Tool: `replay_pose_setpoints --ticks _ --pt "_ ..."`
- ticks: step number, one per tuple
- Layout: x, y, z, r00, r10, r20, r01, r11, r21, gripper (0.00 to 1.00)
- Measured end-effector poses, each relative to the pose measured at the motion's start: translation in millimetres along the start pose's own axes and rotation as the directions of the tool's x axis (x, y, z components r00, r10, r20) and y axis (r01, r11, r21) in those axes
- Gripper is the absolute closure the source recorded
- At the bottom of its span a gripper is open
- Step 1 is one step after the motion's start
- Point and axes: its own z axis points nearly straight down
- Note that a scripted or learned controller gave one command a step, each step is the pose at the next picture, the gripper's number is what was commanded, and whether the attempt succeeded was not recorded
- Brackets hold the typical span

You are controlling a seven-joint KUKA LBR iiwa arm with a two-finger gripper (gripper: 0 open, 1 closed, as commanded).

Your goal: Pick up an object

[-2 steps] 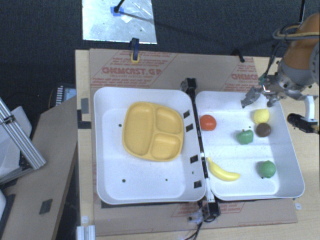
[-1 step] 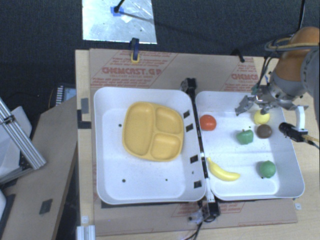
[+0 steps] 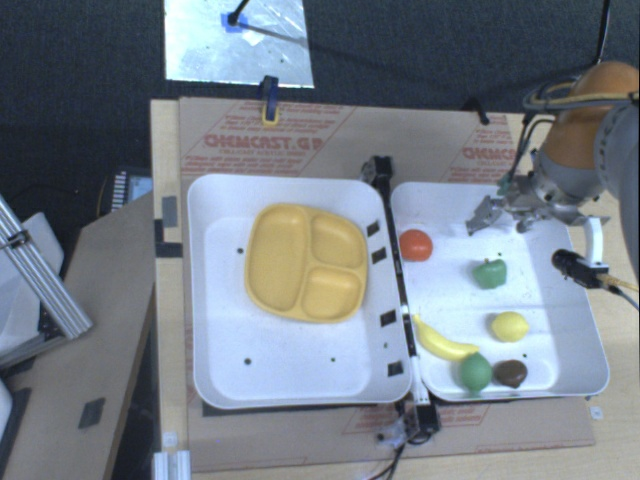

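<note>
The right bin holds a red tomato, a green pepper, a yellow lemon, a banana, a green round fruit and a brown piece. My gripper hangs over the far part of this bin, above and a little behind the green pepper. It is open, and nothing sits between its fingers.
The left bin carries a yellow divided plate. A black divider with clips runs between the two bins. The arm comes in from the right, over the right bin's far corner.
</note>
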Motion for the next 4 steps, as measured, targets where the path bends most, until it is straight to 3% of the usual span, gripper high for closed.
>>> replay_pose_setpoints --ticks 1,4 --pt "0 1 -11 1.0 -0.002 0.002 0.002 1.0 -0.004 1.0" --pt "-2 -4 -166 1.0 -0.001 0.002 0.001 1.0 -0.004 1.0"
